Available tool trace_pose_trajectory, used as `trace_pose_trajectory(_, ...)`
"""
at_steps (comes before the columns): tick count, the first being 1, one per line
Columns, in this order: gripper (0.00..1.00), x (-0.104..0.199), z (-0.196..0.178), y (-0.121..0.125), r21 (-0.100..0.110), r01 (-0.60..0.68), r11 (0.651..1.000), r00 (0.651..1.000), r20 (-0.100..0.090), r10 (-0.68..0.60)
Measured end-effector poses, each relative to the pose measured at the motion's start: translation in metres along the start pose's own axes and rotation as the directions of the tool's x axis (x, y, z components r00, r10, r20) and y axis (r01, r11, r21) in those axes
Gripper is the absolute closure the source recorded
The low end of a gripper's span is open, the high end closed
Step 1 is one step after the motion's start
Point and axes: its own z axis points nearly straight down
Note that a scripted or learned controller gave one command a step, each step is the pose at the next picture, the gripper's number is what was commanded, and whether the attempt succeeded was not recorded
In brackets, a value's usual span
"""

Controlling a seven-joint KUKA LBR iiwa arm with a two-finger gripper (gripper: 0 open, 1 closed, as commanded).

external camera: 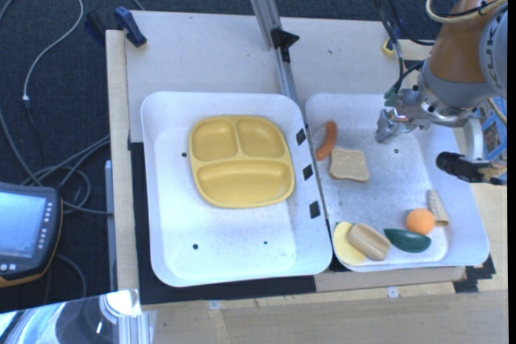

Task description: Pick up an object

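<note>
Worktop (201, 52) fills most of what we see, pale and bare along its twelve o'clock side. On it sit two shallow white bins side by side: the left bin (234, 254) and the right bin (387, 189). Our arm (459, 52) reaches in from three o'clock, grey with an orange band, and its hand (392, 125) hangs over the right bin's twelve o'clock part; we cannot tell how wide it stands, and we see nothing held in it. In the left bin lies a yellow divided plate (240, 161), toward its twelve o'clock half. The right bin carries the smaller things. A slice of bread (349, 165) lies near its nine o'clock side, with a sausage (325, 140) just beside it toward eleven o'clock. At six o'clock, a bread roll (368, 241) rests on a small yellow plate (342, 242); a green vegetable (407, 240) lies next to it, and an orange (419, 221) sits just above that.
</note>
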Motion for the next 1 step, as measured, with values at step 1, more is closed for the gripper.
trace_pose_trajectory(1,1.0,0.0098,-0.0557,0.0069,0.0,0.002,1.0,1.0,0.0,-0.002)
